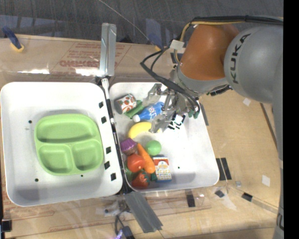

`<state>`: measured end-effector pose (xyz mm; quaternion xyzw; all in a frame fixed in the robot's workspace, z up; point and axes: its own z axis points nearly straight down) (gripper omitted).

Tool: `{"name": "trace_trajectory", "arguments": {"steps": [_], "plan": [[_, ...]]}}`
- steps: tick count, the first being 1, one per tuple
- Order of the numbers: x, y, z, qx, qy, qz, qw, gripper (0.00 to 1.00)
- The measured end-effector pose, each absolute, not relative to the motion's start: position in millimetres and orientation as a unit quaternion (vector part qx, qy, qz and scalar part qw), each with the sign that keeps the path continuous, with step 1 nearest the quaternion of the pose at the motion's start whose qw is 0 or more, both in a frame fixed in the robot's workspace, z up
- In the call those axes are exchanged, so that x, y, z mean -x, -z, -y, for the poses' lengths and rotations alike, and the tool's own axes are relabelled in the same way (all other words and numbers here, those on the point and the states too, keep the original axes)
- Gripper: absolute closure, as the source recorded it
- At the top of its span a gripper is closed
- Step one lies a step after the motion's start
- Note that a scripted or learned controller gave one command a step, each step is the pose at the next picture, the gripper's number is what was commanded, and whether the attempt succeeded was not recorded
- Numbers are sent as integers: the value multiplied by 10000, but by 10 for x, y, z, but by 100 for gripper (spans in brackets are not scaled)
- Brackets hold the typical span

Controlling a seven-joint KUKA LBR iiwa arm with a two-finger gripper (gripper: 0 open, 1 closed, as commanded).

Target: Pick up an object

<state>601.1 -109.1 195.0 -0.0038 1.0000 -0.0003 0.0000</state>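
Nearest, along the front wall of the right bin (209,176): a red toy vegetable (139,181), and just beside it a small carton (162,169) with a red-and-white face, lying flat. Behind those, a red tomato-like piece (134,162) touching an orange carrot (146,158) laid at a slant, then a purple piece (128,146) against the left wall and a round green fruit (154,147) beside it. Further in, a yellow banana (139,130), curved, lying on the bin floor near the middle. Just behind the banana, a blue bottle (151,112) on its side: blue body with a pale label, green cap (136,117) pointing left toward the divider. Beyond the cap, a small can (127,103) with a red-and-white label, tipped near the far left corner. Over the bottle and the banana's right end, low inside the bin, the gripper (162,114), dark and metallic, reaching down from the grey arm (251,59) with its orange band (207,51); cannot tell whether open or closed, nor whether touching the bottle. No object seen lifted; all pieces resting on the bin floor. To the left, touching along the shared rim, the left bin (15,108), holding a light-green divided tray (68,143) with one long compartment at the back and two smaller ones in front. Farthest, a grey metal bar (108,46) standing up from the joint between the two bins on the brown bench (239,148).
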Motion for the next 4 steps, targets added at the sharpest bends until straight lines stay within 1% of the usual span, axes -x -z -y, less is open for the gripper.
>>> {"name": "trace_trajectory", "arguments": {"steps": [1, 2, 3, 4], "plan": [[-5591, -1030, 1077, -84, 4, -9999, 151, 0], [-5192, -929, 943, 290, 1, -9996, 14, 0], [-5211, -1034, 930, 323, 4, -9995, 29, 100], [-6036, -2091, 113, 1056, -2, -9944, 63, 100]]}}
